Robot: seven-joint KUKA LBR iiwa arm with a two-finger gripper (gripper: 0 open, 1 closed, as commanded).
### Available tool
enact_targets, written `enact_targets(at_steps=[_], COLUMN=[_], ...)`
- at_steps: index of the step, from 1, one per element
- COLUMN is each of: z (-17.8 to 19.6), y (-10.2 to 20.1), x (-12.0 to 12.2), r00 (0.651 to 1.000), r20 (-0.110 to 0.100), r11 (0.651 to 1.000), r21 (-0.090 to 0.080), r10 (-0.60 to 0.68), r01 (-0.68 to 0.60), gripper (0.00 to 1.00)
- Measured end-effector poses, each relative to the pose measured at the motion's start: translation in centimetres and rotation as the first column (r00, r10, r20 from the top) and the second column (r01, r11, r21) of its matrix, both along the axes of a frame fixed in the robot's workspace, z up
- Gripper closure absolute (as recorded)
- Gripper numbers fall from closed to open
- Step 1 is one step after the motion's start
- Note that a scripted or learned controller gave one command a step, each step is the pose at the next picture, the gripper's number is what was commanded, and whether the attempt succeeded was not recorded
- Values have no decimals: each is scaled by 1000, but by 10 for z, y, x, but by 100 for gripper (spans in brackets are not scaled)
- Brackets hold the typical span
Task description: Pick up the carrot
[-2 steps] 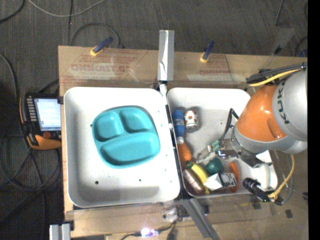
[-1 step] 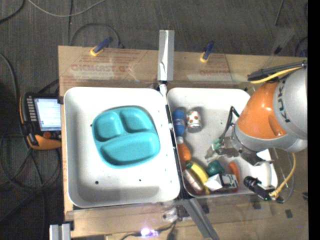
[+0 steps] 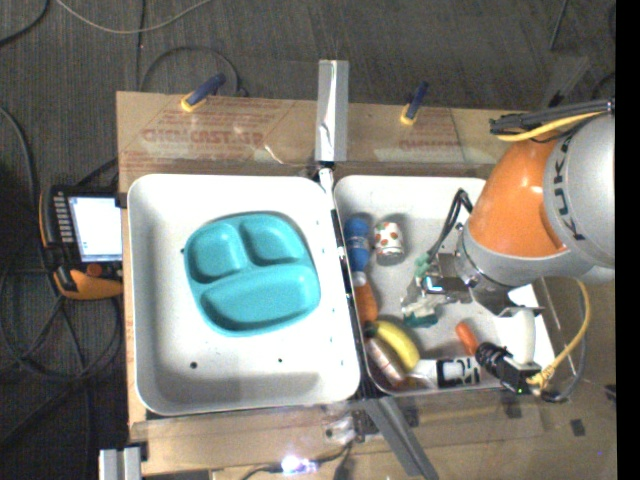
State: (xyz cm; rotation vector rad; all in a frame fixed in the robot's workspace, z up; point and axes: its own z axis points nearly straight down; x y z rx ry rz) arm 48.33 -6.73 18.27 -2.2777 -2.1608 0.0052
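Note:
The carrot (image 3: 366,302), a short orange piece, lies in the right bin (image 3: 440,190) against its left wall, between a blue can (image 3: 356,238) and a yellow banana (image 3: 398,344). My gripper (image 3: 430,286) hangs over the middle of the same bin, right of the carrot and apart from it. A green object (image 3: 420,316) lies just below the gripper. The arm's orange band (image 3: 515,208) hides the bin's right part.
The right bin also holds a small white and red cup (image 3: 388,236), a brown item (image 3: 383,364), a white and black bottle (image 3: 452,371) and a small orange-red piece (image 3: 467,335). A teal divided plate (image 3: 255,271) sits in the left bin (image 3: 160,368).

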Motion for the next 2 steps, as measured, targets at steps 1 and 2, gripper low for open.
enact_targets(at_steps=[1, 2], z=[31, 0], y=[26, 36], x=[1, 0], r00=[984, 985], r20=[2, -1], r11=[984, 985], r21=[-2, 0], r10=[176, 174], r01=[-176, -174], gripper=[100, 100])
